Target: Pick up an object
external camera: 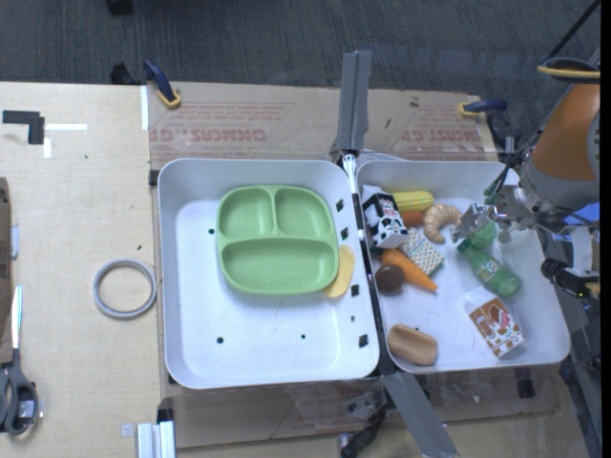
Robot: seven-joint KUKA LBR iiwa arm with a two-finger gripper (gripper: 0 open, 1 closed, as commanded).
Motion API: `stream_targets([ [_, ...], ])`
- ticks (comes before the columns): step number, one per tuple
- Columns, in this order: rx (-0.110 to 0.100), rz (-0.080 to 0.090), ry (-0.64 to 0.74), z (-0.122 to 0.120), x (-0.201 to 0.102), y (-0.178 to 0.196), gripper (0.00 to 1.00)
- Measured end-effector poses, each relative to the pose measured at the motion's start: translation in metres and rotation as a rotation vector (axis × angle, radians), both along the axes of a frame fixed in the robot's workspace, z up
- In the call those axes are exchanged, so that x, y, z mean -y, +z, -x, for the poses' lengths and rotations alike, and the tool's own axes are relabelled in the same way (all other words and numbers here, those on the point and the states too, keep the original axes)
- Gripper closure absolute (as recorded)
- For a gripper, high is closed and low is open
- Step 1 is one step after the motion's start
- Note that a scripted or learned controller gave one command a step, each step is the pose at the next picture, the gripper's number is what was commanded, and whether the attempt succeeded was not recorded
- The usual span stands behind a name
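Observation:
My gripper (476, 221) hangs low over the back right of the right bin (535, 351), just above the upper end of a green bottle (492, 267) that lies on the bin floor. A tan croissant (441, 219) lies just to its left. Further left are a yellow corn cob (412, 200), a black-and-white carton (385, 219), a checkered packet (423, 252), an orange carrot (413, 270) and a brown ball (389, 278). A bread roll (412, 344) and a red-and-white packet (495, 325) lie near the front.
The left bin (191, 332) holds a green divided plate (278, 239) and a yellow piece (341, 273) against the plate's right edge. A tape ring (125, 287) and scissors (16, 394) lie on the bench at the left. The arm's orange band (571, 132) rises at the right.

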State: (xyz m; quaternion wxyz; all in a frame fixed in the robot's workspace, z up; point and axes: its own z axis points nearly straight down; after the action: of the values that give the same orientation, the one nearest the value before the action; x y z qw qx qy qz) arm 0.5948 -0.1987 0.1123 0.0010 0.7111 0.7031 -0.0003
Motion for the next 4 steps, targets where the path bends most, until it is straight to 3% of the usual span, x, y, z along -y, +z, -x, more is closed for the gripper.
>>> stream_targets([
  [1,0.028,0.007,0.045,-0.0093,0.0095,-0.0056,0.00],
  [2,0.019,-0.003,0.072,-0.0165,0.0167,-0.0048,0.00],
  [4,0.022,0.002,0.149,-0.0149,0.0178,-0.0050,0.00],
])
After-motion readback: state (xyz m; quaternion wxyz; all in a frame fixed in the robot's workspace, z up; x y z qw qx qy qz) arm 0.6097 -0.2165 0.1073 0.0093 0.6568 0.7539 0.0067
